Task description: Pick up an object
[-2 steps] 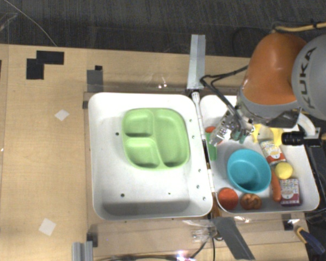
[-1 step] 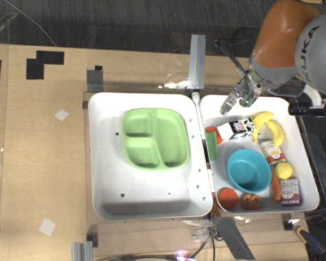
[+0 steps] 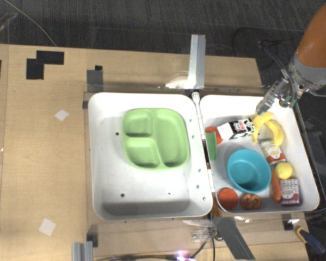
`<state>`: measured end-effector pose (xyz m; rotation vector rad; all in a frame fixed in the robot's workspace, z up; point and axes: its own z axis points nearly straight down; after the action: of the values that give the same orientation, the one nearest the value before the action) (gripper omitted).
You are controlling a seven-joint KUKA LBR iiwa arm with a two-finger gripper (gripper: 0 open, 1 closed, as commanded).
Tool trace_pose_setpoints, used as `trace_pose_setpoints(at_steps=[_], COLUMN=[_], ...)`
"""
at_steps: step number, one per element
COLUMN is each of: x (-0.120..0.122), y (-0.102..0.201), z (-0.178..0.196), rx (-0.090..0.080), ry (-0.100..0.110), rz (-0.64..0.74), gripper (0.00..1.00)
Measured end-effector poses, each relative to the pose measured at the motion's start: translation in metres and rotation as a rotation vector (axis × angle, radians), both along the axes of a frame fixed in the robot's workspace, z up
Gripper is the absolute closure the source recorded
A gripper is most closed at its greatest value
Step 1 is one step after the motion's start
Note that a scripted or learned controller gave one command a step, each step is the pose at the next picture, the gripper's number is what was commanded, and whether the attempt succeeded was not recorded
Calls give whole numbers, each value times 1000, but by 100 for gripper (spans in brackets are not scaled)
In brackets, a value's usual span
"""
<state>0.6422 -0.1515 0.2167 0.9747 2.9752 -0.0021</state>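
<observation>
The end effector (image 3: 278, 98), whose grip state I cannot tell, hangs over the far right corner of the right bin (image 3: 311, 170), just beyond a yellow banana (image 3: 271, 128) lying beside a blue bowl (image 3: 249, 170), while the left bin (image 3: 105, 162) holds a green tray (image 3: 154, 137).

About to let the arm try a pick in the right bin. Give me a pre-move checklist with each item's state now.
1. Claw above the right bin: ok, at its far right corner.
2. Claw free of load: cannot tell.
3. Nearest target, banana, exposed from above: ok.
4. Room around banana: not ok, a small bottle touches it.
5. Blue bowl upright, clear of claw: ok.
6. Green tray in the left bin, out of the way: ok.
</observation>
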Motion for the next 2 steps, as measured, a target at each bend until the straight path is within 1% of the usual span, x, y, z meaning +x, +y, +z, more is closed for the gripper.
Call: trace_pose_setpoints(at_steps=[1,2], x=[-14,-97], y=[70,130], z=[-10,-21], rx=[6,8], ry=[1,5], rz=[13,-100], gripper=[100,100])
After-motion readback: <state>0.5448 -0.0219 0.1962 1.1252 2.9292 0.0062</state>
